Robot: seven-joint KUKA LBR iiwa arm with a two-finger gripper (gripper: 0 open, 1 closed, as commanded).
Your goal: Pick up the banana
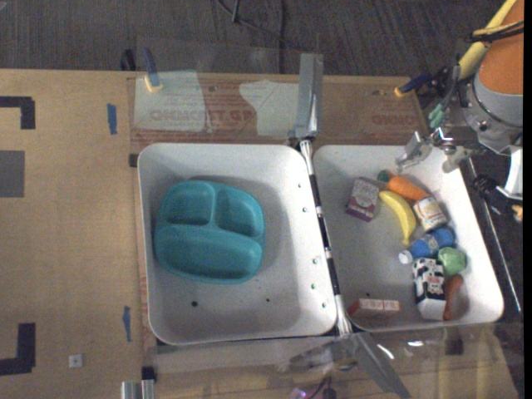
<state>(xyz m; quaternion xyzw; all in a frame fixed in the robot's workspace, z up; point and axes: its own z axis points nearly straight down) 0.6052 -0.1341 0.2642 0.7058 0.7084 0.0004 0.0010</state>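
Banana (pixel 399 214) lies in the right white bin (pixel 486 285) on the tan bench (pixel 66 248); fingers' (pixel 428 148) state unclear.

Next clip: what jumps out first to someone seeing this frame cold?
The big teal divided plate alone in the left bin grabs the eye first. Next comes the cluster of toy food along the right bin's far side, with the yellow banana beside a carrot. The end effector hangs over that bin's upper right corner.
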